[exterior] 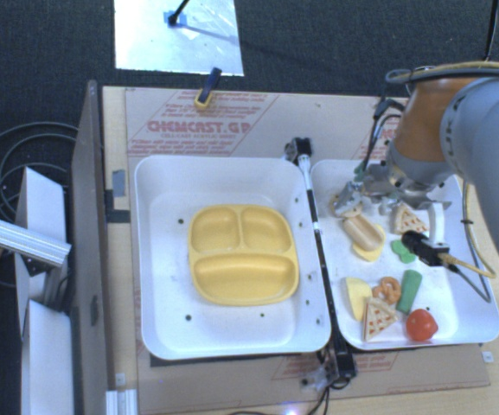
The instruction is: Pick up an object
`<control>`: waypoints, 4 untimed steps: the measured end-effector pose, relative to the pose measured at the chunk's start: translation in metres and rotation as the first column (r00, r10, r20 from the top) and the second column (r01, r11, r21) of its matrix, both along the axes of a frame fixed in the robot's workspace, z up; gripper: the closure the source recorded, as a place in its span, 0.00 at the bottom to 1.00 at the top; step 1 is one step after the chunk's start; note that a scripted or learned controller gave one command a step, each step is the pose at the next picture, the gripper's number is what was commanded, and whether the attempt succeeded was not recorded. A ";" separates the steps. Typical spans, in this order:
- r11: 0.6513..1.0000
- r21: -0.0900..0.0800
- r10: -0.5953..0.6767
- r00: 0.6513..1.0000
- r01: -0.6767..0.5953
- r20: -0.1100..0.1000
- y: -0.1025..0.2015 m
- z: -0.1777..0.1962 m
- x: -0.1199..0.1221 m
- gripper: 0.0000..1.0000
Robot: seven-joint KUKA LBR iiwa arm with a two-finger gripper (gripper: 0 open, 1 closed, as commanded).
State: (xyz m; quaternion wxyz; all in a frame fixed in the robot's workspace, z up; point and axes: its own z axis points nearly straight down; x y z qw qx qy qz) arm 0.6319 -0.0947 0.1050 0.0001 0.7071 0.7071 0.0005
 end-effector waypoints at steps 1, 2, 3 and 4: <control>1.000 0.000 -0.001 1.000 0.001 -0.005 -0.011 -0.016 -0.047 0.00; 1.000 0.000 0.000 1.000 0.000 -0.004 -0.003 -0.021 -0.072 0.00; 1.000 -0.001 0.002 1.000 -0.002 0.009 -0.003 -0.006 -0.067 1.00; 1.000 0.002 0.013 1.000 -0.013 0.014 0.073 0.086 -0.016 1.00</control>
